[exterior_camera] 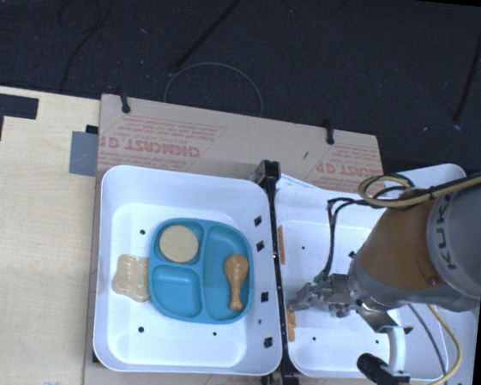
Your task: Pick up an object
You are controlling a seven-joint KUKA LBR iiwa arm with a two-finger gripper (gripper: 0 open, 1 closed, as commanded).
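A blue divided tray lies in the left bin. A round tan patty rests in the tray's upper left compartment. A brown drumstick lies in its right compartment. A pale slice of toast sits on the bin floor against the tray's left edge. My gripper hangs low over the left part of the right bin, near the divider, apart from all these items. The wrist above hides most of it.
A black divider rail separates the two bins. Small orange strips lie beside it on the right bin's side. The grey arm and its cables cover the right bin's right half. A cardboard sheet lies under the bins.
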